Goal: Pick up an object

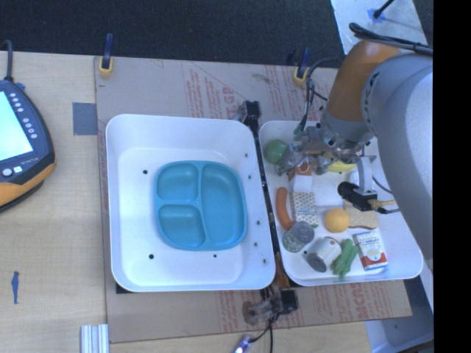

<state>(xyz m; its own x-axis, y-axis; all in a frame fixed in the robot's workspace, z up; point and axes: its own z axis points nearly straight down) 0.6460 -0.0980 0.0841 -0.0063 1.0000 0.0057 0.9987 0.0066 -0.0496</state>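
Bright, even light falls from above, and the two white bins (118, 197) glare close to blown out. At nine o'clock the tablet screen (11, 134) washes pale. The floor (184, 13) at twelve o'clock stays dark. Shadows are soft and short. The arm (401, 116) at three o'clock looks slightly blurred.

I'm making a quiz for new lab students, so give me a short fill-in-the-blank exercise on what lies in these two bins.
1. The blue divided plate lies in the ____ bin as the camera sees it.
2. That plate has ____ compartments.
3. The gripper hangs over the ____ bin, where the food items lie.
4. The round fruit beside the carton is coloured ____.

Missing words: left; three; right; orange
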